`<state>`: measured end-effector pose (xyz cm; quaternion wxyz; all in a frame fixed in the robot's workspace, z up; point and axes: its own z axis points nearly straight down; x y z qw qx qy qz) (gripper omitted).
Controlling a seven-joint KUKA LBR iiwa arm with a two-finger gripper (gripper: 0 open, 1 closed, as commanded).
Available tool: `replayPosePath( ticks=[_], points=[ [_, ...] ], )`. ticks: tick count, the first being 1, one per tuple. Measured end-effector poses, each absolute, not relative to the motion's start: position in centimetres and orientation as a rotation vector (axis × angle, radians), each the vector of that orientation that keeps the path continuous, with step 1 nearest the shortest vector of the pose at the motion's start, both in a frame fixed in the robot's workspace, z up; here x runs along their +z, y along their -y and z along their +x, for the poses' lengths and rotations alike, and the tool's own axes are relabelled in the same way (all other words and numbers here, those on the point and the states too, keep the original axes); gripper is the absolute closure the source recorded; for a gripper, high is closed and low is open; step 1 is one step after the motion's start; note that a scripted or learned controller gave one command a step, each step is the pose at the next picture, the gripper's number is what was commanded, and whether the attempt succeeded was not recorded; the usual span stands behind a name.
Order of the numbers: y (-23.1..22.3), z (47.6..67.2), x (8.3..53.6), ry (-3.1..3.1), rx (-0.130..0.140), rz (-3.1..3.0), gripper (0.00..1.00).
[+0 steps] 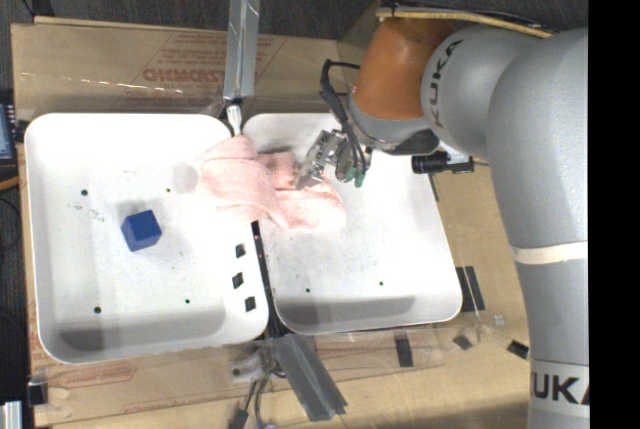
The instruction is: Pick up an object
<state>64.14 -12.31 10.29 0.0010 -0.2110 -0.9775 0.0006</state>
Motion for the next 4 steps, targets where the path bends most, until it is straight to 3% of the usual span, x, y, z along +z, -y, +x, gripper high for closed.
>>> replayPosePath(
  ticks=[1, 2, 3, 4],
  points=[
    [12.3, 64.1, 10.3, 3.069, 0.002, -0.662, 0.0],
    [12.3, 64.1, 10.3, 3.069, 0.002, -0.662, 0.0],
    [9.2, 64.6, 9.3, 2.986, 0.002, -0.97, 0.0],
    [9.2, 64.7, 10.4, 2.989, 0.002, -0.965, 1.0]
  ],
)
